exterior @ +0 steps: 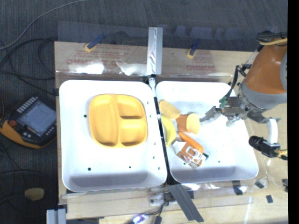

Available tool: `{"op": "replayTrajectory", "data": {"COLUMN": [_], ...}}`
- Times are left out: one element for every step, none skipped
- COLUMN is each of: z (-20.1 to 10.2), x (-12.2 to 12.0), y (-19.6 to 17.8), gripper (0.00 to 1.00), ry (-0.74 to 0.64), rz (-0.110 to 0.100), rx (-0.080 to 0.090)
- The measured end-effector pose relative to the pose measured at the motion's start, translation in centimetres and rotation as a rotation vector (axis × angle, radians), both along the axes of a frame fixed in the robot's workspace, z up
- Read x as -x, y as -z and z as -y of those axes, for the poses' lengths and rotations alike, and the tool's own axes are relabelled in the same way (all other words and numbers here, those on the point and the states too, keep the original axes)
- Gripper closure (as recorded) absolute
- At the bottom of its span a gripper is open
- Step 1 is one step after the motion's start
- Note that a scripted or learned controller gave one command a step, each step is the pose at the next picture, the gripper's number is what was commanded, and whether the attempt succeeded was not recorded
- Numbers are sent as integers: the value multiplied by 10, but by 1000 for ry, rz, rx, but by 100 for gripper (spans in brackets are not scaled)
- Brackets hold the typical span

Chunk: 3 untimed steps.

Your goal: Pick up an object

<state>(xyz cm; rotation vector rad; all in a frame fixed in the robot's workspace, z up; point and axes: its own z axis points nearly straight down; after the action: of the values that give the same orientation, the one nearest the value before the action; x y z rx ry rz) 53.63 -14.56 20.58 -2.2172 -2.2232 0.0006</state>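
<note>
- Two white bins side by side; left bin (74,171) bearing a yellow divided tray (117,119); right bin (229,162) bearing a small cluster against its left wall.
- Cluster: pale yellow piece (169,109), orange-and-cream cylinder (188,122), orange carrot-like piece (190,139), printed packet (191,156), all touching or overlapping.
- Likely light, rigid, smooth toy plastic; slippery on rounded faces.
- Best hold, by judgement: across the cylinder's sides, least crowded.
- Gripper (211,115) just beside the cylinder, to its right; opening impossible to tell; nothing seen held.
</note>
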Motion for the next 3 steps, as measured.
{"op": "replayTrajectory", "data": {"z": [-19,-62,-45], "x": [-8,37,-26], "y": [109,22,99], "gripper": [0,0,0], "ry": [-271,-555,-584], "rz": [1,2,3], "rx": [0,0,2]}}
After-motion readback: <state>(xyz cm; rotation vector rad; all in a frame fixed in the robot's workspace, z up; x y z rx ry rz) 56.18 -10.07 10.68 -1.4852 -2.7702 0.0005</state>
